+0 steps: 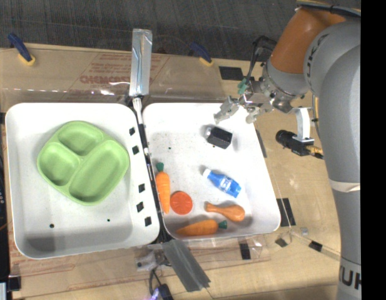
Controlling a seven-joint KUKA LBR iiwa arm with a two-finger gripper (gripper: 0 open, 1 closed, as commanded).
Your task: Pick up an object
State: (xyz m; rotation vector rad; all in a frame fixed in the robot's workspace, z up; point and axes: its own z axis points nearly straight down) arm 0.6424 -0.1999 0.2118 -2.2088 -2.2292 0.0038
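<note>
My gripper hangs over the far right part of the right bin, open, with nothing between its fingers. Just below and left of it lies a small black and grey block. Further toward the front lie a blue and white bottle, a toy chicken drumstick, an orange disc, one carrot along the left wall and another carrot by the front wall.
The left bin holds a green divided plate. A grey divider with black clips runs between the bins. The arm's grey body fills the right side above the bench.
</note>
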